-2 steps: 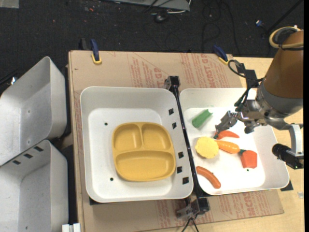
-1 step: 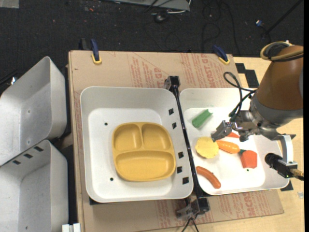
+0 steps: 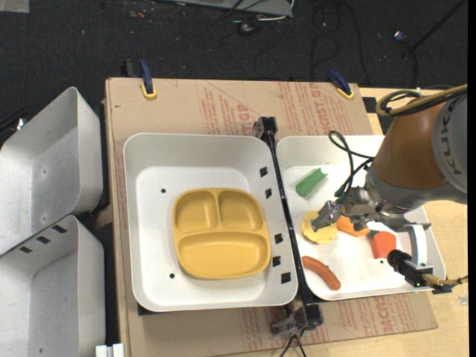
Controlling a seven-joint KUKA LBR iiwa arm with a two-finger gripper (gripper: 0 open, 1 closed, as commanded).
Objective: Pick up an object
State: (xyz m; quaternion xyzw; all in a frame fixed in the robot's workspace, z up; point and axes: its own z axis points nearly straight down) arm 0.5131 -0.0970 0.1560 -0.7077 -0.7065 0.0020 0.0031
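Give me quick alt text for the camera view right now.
The gripper hangs low in the right bin, over a yellow piece, with a green block, orange pieces and a red sausage around it. The left bin holds a yellow divided tray.

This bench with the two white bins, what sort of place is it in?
Probably a robot lab. An arm reaches over the right bin, which holds toy food such as a sausage; the cardboard is clamped down, and cables trail across the dark floor.
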